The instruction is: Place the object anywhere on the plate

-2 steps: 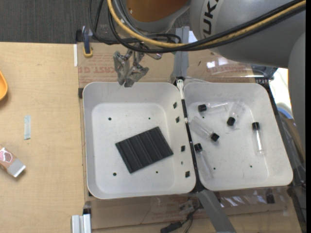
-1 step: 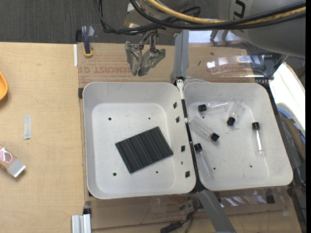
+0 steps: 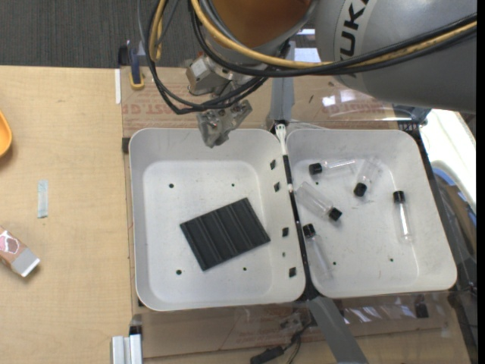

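pale wooden worktop (image 3: 68, 127) under two white bins. black ribbed plate (image 3: 225, 232), flat and tilted, in left bin (image 3: 151, 279). clear vials (image 3: 327, 207) with black caps, right bin (image 3: 432, 271). end effector (image 3: 220, 131) over left bin's far rim, grip state unclear.

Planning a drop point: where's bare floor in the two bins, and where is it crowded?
Left bin: bare floor all around the black ribbed plate, widest between the plate and the far wall below the gripper. Right bin: clear vials with black caps crowd the far and middle floor; the near strip by the front wall is barest.
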`<state>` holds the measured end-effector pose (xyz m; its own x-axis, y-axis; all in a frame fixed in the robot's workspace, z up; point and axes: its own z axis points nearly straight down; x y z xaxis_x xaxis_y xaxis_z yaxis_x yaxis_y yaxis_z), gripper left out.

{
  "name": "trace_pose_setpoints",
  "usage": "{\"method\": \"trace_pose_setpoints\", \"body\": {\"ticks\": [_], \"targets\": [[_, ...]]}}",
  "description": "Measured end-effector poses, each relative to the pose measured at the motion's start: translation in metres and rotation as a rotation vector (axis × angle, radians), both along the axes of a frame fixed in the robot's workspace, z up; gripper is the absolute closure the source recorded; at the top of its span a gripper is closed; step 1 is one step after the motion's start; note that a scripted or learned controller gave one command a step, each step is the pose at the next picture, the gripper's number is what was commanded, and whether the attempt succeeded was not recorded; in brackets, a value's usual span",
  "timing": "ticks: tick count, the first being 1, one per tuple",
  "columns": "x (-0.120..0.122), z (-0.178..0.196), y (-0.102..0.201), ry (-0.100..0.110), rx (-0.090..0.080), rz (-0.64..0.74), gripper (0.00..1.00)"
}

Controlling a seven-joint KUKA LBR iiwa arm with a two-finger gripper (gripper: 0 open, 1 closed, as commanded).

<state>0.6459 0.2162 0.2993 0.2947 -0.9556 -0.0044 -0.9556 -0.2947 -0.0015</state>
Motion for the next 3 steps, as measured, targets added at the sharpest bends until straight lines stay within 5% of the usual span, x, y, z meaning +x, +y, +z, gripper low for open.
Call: {"method": "trace_pose_setpoints", "body": {"ticks": [1,2,3], "targets": [[0.0141,-0.0242,0.0116,-0.001,0.001,0.275,1.00],[0.0137,-0.0308,0.0120,-0.002,0.001,0.779,1.00],[0.0134,-0.0251,0.0122,-0.002,0.001,1.059,1.00]]}}
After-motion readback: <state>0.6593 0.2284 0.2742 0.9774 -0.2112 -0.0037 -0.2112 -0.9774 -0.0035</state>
